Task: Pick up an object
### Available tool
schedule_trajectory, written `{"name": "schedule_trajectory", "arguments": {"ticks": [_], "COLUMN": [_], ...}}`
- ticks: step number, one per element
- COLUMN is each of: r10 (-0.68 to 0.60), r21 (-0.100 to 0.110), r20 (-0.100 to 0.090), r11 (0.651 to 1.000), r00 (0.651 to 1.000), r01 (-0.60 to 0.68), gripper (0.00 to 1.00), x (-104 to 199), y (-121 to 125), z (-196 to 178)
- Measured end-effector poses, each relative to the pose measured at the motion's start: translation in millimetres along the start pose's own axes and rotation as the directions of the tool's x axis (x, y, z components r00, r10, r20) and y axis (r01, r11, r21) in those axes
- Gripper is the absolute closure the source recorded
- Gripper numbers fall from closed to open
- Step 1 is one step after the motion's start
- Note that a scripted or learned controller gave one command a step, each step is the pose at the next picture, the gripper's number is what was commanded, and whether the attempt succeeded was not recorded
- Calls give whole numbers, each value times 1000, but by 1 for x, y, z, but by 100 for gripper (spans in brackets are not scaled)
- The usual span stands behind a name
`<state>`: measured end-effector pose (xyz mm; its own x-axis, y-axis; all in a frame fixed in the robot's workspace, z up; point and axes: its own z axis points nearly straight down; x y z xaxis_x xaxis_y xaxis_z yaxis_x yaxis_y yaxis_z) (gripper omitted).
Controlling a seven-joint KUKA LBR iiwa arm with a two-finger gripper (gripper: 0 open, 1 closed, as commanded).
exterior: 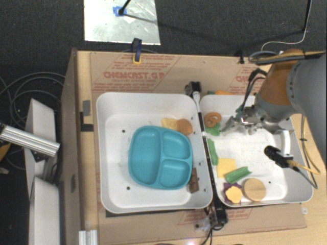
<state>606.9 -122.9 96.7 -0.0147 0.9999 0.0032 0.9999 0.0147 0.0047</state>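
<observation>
One board (pixel 134 75) reads, seemingly, "CHEMCAST GP".

Brown bench (pixel 153 70) with 2 white bins (pixel 115 152) side by side

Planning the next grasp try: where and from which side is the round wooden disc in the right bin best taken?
Probably across its rim, from straight above. The disc lies flat near the right bin's front wall, so the edge is the only part two fingers could close on. A purple piece touches its left side, so the fingers likely fit better at its front and back edges.
</observation>
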Motion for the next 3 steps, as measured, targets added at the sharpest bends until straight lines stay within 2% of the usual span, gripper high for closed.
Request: {"name": "schedule_trajectory", "arguments": {"ticks": [1,2,3], "r10": [17,19,3], "r21": [13,-7,1], "r20": [0,13,1], "r11": [1000,1000,1000], "r00": [1000,1000,1000], "r01": [-17,-18,-3], "gripper": [0,0,0], "x": [12,-83,-12], "y": [-125,-77,-17], "z": [13,-51,-5]}}
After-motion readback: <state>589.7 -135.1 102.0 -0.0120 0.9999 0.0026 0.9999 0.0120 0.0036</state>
